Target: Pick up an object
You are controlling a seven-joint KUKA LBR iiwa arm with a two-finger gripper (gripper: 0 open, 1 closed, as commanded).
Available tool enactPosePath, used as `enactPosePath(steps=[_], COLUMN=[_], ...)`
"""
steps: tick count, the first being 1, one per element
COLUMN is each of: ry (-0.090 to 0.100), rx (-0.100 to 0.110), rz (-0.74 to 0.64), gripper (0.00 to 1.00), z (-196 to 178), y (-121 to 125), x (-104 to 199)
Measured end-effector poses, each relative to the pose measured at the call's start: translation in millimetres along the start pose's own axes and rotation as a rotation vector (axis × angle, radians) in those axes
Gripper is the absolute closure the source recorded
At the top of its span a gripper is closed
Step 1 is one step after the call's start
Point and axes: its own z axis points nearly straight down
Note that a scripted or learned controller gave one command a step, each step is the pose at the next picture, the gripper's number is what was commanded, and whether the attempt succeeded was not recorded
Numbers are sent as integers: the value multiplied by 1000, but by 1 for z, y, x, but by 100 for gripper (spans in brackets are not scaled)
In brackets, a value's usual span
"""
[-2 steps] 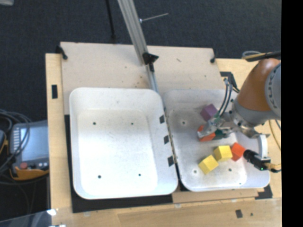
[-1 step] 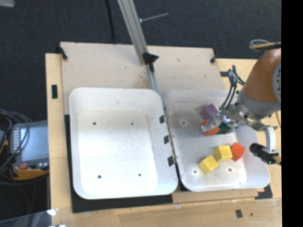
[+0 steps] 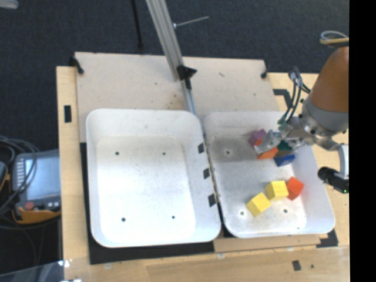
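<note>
Orange block (image 3: 268, 153) beside purple block (image 3: 257, 137)

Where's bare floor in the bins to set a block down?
The left bin has open floor edge to edge. In the right bin, the strip along the divider is free. It is crowded around the pincer by the purple block, and near the yellow blocks.

The bins (image 3: 147, 175) are seen as matt, speckled white plastic. The surface (image 3: 170, 75) looks like pale, unpolished wood. A ribbed metal rail (image 3: 163, 28) is seen.
</note>
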Motion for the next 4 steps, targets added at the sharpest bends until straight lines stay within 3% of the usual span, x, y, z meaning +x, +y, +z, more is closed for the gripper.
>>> enactPosePath(steps=[1,4], ry=[1,3], rx=[4,5], rz=[-1,-4], gripper=[100,100], z=[-11,-21], y=[1,-14], x=[-1,164])
